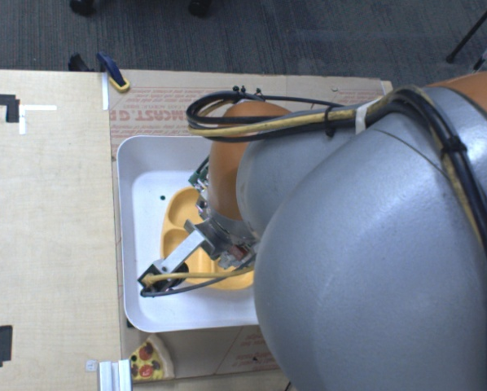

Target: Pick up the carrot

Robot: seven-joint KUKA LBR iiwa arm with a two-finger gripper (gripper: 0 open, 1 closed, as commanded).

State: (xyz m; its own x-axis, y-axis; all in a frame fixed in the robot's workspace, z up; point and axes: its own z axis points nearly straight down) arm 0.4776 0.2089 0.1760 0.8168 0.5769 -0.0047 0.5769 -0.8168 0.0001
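My grey arm with its orange band (231, 149) reaches down into the left white bin (133, 218) and covers most of it. The gripper (227, 252) sits low over a yellow divided plate (177, 218) in the middle of that bin. The wrist and arm hide whatever lies under and to the right of the gripper.
A small dark speck (162, 198) lies on the bin floor left of the plate. A pizza-slice toy (146, 362) lies outside the bin's near edge on the cardboard. A blue and yellow tool (113, 72) rests at the bench's far edge. The wooden benchtop (48, 218) stretches to the left.
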